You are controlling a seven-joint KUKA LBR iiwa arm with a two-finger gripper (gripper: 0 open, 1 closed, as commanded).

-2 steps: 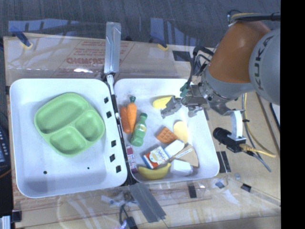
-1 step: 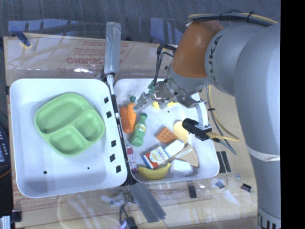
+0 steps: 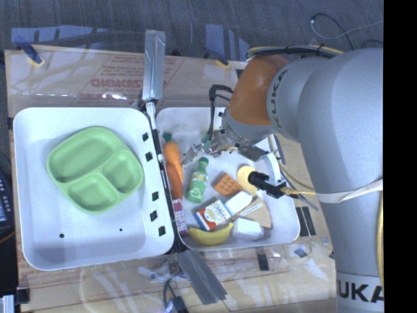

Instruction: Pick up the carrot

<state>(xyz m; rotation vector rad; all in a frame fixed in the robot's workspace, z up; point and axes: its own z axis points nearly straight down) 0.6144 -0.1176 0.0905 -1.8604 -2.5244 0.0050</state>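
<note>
The carrot [image 3: 173, 168] is orange with a green top. It lies lengthwise against the left wall of the right bin [image 3: 287, 230], pointing toward the front. My gripper [image 3: 206, 146] hangs low over the back of that bin, under the orange wrist band. It is a little right of the carrot's top end and apart from it. Nothing shows in its grasp.
A green bottle [image 3: 197, 180], an orange waffle piece [image 3: 225, 184], a yellow round toy [image 3: 246, 177], a small carton [image 3: 214, 214], a banana [image 3: 210, 235] and a bread slice [image 3: 262, 216] crowd the right bin. A green divided plate [image 3: 95, 168] sits in the left bin [image 3: 39, 240].
</note>
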